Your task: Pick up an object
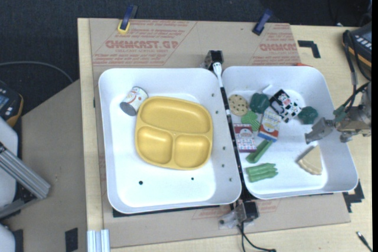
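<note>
My gripper (317, 132) reaches in from the right and hangs over the right side of the right bin (338, 153). It is just above a tan bread-like wedge (310, 161) and below a teal piece (307, 114). Nothing shows in its grasp. Further left in that bin lie a black-and-white box (284, 105), a white carton with blue and red (269, 125), a round cookie (238, 104), a dark green piece (258, 102), a red card (243, 133), a green stick (258, 152) and a bunch of green beans (260, 172).
The left bin (118, 168) holds a yellow divided plate (174, 131) and a small tipped can (133, 100) at its upper left. Both bins sit on a cardboard sheet (177, 38) held by clamps. A ridge (227, 121) separates the bins.
</note>
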Motion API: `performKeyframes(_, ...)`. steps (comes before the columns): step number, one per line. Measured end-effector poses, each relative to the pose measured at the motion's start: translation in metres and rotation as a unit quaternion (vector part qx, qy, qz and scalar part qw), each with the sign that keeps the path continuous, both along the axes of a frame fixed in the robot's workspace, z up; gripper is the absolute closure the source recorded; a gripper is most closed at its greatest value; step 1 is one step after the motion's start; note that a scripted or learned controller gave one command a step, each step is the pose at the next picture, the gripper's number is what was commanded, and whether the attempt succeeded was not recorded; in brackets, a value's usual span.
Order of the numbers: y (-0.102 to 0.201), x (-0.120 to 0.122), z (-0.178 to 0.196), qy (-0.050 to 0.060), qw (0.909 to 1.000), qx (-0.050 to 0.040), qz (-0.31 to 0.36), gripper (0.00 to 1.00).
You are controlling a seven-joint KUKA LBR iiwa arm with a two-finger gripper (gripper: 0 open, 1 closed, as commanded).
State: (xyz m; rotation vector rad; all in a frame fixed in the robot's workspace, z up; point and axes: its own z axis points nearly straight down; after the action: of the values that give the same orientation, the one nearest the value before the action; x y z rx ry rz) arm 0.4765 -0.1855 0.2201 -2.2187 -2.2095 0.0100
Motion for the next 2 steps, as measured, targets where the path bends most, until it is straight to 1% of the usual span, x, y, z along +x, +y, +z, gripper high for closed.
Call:
performKeyframes(1, 0.0, 0.003, 0.006, -0.006, 1.0, -0.0017, 0.002, 0.0)
performKeyframes(2, -0.003, 0.007, -0.038, -0.003, 1.0, 0.0, 0.002, 0.0)
